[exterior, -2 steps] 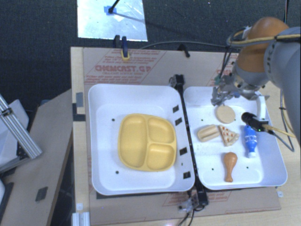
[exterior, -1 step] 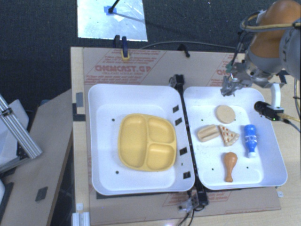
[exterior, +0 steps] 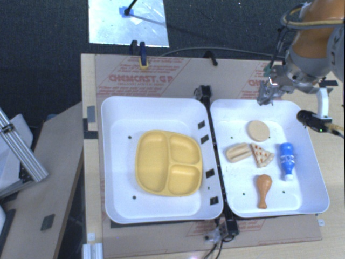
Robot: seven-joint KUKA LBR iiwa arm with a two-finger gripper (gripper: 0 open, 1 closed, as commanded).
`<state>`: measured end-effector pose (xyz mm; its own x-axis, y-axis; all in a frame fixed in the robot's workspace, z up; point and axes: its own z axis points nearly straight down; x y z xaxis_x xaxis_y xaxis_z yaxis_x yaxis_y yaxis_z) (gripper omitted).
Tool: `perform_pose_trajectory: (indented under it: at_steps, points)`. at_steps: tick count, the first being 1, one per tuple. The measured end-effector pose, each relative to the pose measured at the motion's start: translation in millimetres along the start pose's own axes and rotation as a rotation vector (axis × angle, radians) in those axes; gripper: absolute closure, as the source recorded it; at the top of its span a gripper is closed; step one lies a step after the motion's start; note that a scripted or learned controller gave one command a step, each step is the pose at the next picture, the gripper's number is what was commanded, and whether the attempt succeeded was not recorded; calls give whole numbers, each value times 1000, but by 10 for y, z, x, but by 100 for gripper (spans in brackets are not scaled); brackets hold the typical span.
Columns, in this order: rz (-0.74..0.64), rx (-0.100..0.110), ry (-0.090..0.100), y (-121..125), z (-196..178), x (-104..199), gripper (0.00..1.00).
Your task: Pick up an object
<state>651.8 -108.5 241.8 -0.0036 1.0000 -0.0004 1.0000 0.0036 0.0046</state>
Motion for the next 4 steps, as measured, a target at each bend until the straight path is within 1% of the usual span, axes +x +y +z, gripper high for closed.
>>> perform_pose_trajectory:
  at_steps: [1,2,3,4]
  points:
    - [-5,1,2,72,28,489,100]
    - [-6,4,3,-42,151,1035,100]
    - [-6,3,2,-128,67,1591,100]
    - [-6,3,2,-68,233,2141,100]
